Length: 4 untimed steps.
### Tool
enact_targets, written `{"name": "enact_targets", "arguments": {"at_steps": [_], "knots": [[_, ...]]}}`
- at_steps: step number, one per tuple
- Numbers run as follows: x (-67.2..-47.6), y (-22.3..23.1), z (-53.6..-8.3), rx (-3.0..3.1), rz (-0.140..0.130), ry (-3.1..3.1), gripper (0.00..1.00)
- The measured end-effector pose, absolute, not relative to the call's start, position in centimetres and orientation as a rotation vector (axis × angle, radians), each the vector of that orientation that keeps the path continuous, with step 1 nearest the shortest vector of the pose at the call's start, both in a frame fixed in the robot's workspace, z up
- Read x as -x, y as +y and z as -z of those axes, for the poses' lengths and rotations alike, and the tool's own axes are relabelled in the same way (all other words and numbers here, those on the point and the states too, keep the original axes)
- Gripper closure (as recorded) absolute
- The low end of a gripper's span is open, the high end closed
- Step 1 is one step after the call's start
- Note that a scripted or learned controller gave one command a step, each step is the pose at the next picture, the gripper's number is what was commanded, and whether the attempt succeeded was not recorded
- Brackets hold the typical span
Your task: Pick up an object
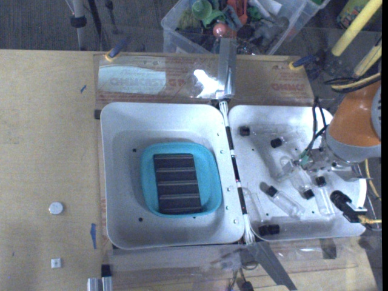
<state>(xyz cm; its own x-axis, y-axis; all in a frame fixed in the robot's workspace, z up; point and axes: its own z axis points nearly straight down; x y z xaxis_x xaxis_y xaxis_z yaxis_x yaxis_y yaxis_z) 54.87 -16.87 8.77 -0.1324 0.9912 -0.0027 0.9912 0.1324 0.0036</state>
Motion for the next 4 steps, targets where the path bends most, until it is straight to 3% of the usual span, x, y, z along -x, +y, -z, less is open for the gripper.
{"name": "enact_targets", "arguments": {"at_steps": [1,2,3,4], "knots": [[-58.1,-12.5,-8.8,-2.104,-0.009,2.322,0.0],[-58.2,-12.6,-9.9,-2.103,-0.014,2.316,1.0],[-58.2,-12.6,-9.9,-2.104,-0.014,2.316,0.0],[-58.3,-12.7,-10.9,-2.103,-0.017,2.312,1.0]]}}
